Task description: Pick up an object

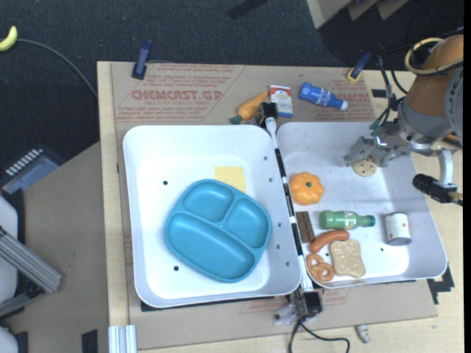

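Observation:
My gripper (pixel 366 153) is low over the back of the right bin (pixel 419 267), on the arm that comes in from the right. A small round tan cookie (pixel 363 169) lies just under and in front of it. Further forward in this bin are an orange pumpkin (pixel 306 188), a green bottle (pixel 346 220), a silver can (pixel 397 228), a sausage (pixel 329 239), a square cracker (pixel 346 259) and a pretzel (pixel 320 269). Nothing can be seen lifted off the bin floor.
The left bin (pixel 147 168) holds a blue divided plate (pixel 217 229) and a yellow square slice (pixel 230 176). Behind the bins on the board lie a blue bottle (pixel 322 96), a small carton (pixel 280 100) and an orange toy (pixel 252 107). Blue clamps (pixel 141 59) grip the board's back edge.

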Available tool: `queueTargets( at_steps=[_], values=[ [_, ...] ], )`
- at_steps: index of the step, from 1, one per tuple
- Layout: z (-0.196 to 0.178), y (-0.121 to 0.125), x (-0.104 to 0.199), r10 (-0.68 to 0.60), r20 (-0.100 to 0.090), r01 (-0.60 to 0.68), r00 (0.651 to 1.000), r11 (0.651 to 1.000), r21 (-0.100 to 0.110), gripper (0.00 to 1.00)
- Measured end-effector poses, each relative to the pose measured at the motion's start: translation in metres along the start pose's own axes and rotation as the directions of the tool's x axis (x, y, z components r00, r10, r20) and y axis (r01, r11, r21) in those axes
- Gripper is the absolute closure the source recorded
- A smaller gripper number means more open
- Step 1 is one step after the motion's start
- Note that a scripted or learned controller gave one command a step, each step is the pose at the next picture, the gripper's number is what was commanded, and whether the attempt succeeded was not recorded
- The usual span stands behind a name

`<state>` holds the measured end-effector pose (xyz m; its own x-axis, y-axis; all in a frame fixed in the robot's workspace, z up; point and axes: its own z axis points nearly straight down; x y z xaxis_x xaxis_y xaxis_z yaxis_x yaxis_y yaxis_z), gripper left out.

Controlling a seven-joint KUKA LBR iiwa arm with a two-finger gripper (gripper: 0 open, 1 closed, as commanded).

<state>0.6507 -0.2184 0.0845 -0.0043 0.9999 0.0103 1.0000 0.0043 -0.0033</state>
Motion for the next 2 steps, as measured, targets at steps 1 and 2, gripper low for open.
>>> queueTargets(
  at_steps=[1,2],
  values=[
    [-0.0135,0.0016,-0.0029,0.0,0.01,0.0,1.0,1.0,-0.009,1.0],
    [-0.013,0.0018,-0.0006,-0.001,0.005,0.001,1.0,1.0,-0.007,0.0]
  ],
)
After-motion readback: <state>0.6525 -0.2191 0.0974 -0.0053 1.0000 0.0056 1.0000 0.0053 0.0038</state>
